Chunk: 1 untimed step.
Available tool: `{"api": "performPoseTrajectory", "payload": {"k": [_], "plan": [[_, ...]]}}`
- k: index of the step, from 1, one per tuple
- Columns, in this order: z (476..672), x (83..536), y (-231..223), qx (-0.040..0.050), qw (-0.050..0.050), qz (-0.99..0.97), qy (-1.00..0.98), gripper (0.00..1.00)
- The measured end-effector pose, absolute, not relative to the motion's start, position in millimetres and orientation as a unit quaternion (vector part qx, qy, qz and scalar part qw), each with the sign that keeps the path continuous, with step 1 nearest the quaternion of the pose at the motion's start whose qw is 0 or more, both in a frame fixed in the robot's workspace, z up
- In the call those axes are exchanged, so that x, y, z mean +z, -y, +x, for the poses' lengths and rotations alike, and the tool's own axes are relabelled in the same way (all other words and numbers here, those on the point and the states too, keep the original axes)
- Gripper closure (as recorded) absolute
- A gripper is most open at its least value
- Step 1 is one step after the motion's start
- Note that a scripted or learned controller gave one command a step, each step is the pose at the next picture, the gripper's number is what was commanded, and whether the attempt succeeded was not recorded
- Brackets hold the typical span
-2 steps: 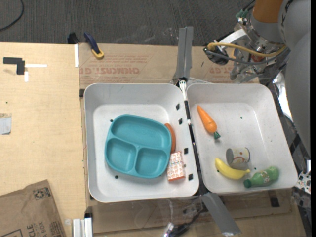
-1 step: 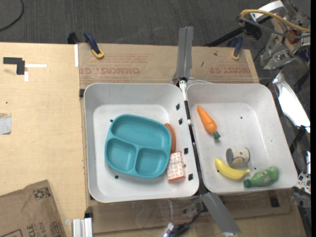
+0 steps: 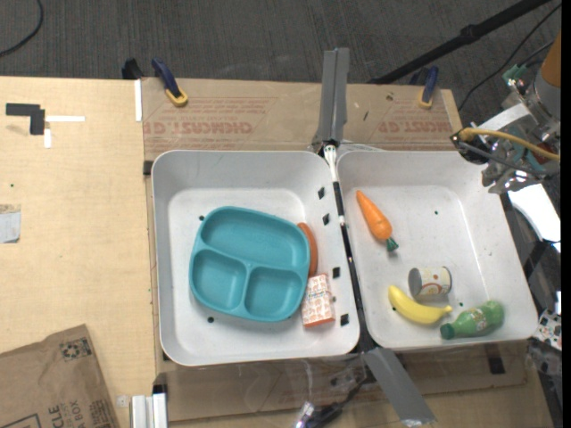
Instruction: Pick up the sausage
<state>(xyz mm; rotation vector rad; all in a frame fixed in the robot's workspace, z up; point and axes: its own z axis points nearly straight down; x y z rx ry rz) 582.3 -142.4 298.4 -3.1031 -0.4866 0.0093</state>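
The sausage [image 3: 309, 244] lies in the left bin [image 3: 169, 266], at the centre of the frame, wedged along the right rim of the teal tray [image 3: 245, 261] and just above the carton [image 3: 318, 302]. Only a thin reddish-orange sliver of it shows; the tray hides the rest. It is likely a light, stiff plastic toy with a smooth, rounded skin that could slip or roll. The best hold looks to be across its narrow width near the upper end, though the tray rim on 1 side and the bin wall on the other leave little room.

The end effector [image 3: 510, 169] hangs at the right edge of the frame over the right bin's [image 3: 486, 230] far corner, well apart from the sausage; whether it is released or clenched cannot be told.

Readable writing: "CHEMCEST" printed on the cardboard [image 3: 241, 119] above the bins. The carton's print is too small to read.
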Motion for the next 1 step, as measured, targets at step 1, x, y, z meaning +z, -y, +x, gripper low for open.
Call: {"api": "performPoseTrajectory", "payload": {"k": [1], "plan": [[565.5,346.0,145.1,0.0020,0.000,-0.974,0.226,1.00]]}}
